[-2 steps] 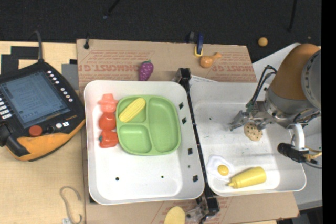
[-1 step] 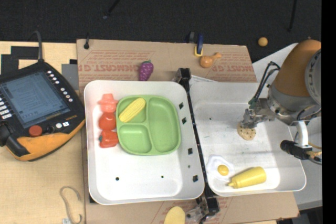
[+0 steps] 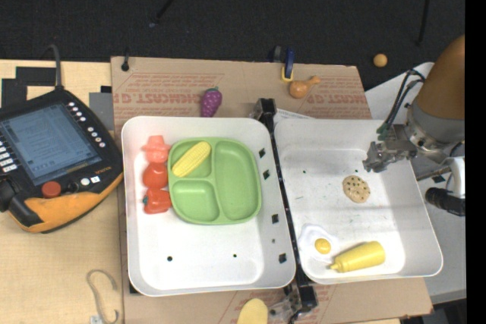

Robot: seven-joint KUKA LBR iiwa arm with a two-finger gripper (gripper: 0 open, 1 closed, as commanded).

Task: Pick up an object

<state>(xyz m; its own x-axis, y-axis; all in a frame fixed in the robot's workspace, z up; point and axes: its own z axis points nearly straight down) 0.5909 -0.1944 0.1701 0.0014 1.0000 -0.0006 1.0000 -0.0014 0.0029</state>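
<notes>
Overhead, the robot hand point(image 3: 377, 157) hovers in the right bin point(image 3: 425, 254) beside a cookie point(image 3: 356, 189); finger state unclear, nothing lifted yet.

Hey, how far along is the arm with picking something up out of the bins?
Done: nothing looks lifted. The cookie, fried egg and mustard bottle all lie on the right bin floor, and the corn sits in the green tray. In hand: the gripper is over the right bin, up and right of the cookie. Left: closing on an object and lifting it.
</notes>
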